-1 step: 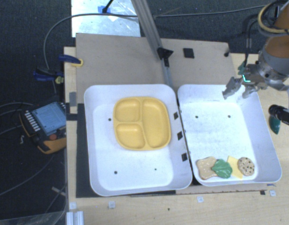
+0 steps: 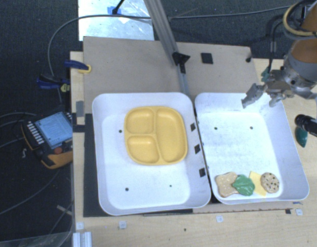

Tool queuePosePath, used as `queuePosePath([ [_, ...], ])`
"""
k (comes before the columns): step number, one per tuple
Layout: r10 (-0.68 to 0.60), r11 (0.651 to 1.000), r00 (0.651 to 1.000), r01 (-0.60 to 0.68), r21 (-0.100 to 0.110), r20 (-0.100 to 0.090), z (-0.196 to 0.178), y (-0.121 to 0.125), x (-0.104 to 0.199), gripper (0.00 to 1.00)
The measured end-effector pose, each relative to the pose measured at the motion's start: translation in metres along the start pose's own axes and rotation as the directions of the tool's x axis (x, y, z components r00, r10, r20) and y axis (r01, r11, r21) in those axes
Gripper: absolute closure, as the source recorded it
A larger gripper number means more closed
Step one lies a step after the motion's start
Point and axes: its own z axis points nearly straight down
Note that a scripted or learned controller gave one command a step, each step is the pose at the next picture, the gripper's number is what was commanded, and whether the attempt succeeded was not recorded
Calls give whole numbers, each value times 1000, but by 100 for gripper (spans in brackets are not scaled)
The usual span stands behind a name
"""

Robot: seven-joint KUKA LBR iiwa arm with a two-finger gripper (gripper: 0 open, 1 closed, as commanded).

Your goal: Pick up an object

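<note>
Along the right bin's [image 2: 281, 138] near rim, well below the fingers, lie a tan biscuit [image 2: 225, 183], a green piece [image 2: 244, 184], a yellow piece [image 2: 256, 178] and a spotted cookie [image 2: 270, 182], touching in a row. Bare floor stretches between. The fingers [image 2: 262, 98] hover spread, holding nothing, at the far rim. A yellow divided plate [image 2: 155, 135] sits leftward.

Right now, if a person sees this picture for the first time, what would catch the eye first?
The yellow divided plate in the middle of the left bin stands out most against the white. Next come the small food pieces clustered at the near edge of the right bin, among them a green one and a spotted cookie. The gripper hangs over that bin's far right corner, holding nothing.
</note>
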Motion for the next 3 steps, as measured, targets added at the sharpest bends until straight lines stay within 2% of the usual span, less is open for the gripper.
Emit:
queuePosePath([
  [1, 3, 1000, 1000, -3, 3, 1, 42, -2, -1, 0],
  [3, 1, 1000, 1000, -1, 5, -1, 164, -2, 9, 0],
])
